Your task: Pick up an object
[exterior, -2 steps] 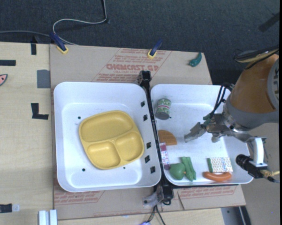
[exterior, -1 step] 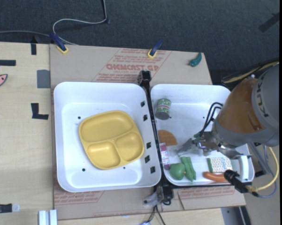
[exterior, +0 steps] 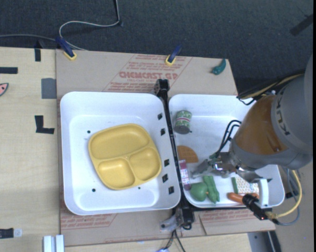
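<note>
The gripper [exterior: 207,167] hangs low in the right bin [exterior: 221,101], its metal fingers pointing left toward the divider. Whether the jaws are wide or narrow cannot be told from this slant, and nothing shows between them.

The nearest candidate is the green toy vegetable [exterior: 205,189], lying on the bin floor just nearer the camera than the fingertips and close beneath them. Its long axis seems to run roughly near-to-far, with a rounder lump at its left. A brown disc-shaped piece [exterior: 187,153] sits just left of and beyond the fingertips, and a small green can [exterior: 182,121] stands well apart at the far left of the bin. A small orange piece [exterior: 235,197] lies at the near rim.

The yellow divided plate [exterior: 125,155] rests in the left bin [exterior: 76,140].

For a pick, the green vegetable looks the shortest reach: a slight shift toward the near side and down.
</note>
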